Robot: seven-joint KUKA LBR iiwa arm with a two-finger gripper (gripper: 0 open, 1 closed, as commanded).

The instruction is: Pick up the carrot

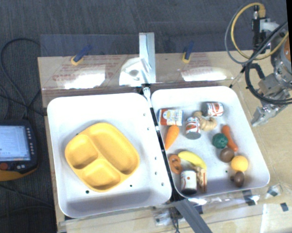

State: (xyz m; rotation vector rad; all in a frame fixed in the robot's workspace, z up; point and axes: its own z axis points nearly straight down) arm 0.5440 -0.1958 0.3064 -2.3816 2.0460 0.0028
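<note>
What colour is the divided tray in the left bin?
Yellow. The divided tray shows clearly in the camera view, lying in the white left bin.

One fixed overhead view, slanted down over both white bins (58, 161).

Glossy yellow plastic tray (101, 156); smooth white plastic bins (62, 146).
</note>
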